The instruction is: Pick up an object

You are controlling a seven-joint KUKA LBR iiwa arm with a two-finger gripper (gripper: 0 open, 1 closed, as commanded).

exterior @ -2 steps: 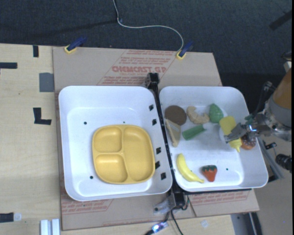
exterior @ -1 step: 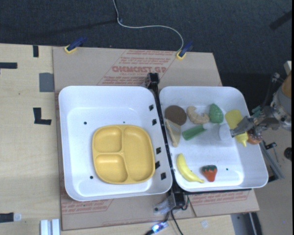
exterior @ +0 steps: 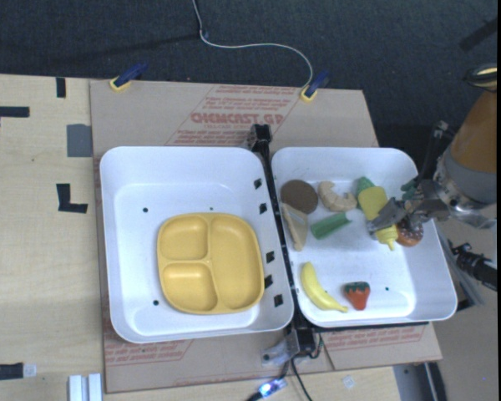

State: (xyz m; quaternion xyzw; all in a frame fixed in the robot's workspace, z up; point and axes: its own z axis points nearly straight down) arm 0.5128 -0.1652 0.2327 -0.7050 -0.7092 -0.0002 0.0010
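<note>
From my remote seat I saw the arm [exterior: 476,153] reaching in from the right, its upper part cut off by the picture's edge, so only the orange band and grey wrist were readable. The gripper [exterior: 398,218] sat low over the right side of the right bin [exterior: 426,307], a dark tangle of metal I could not resolve. I could not tell whether it was released, clenched or grasping anything; the parts blurred together with the objects under it.

Touching that cluster were a yellow toy [exterior: 373,201] and a small reddish-brown item [exterior: 410,237], the latter half hidden by the gripper and too small for me to name. Just left of the yellow one lay a green piece [exterior: 363,184], partly covered.

Further left in the same bin I made out a brown round piece [exterior: 299,195], a pale beige lump [exterior: 336,197], a green stick [exterior: 329,225] and a tan wedge [exterior: 296,225] against the dividing wall. Near the front lay a banana [exterior: 320,291] and a strawberry [exterior: 356,294], apart from each other and well clear of the gripper.

The left bin [exterior: 134,174] held a yellow divided plate [exterior: 210,262], lying flat.
</note>
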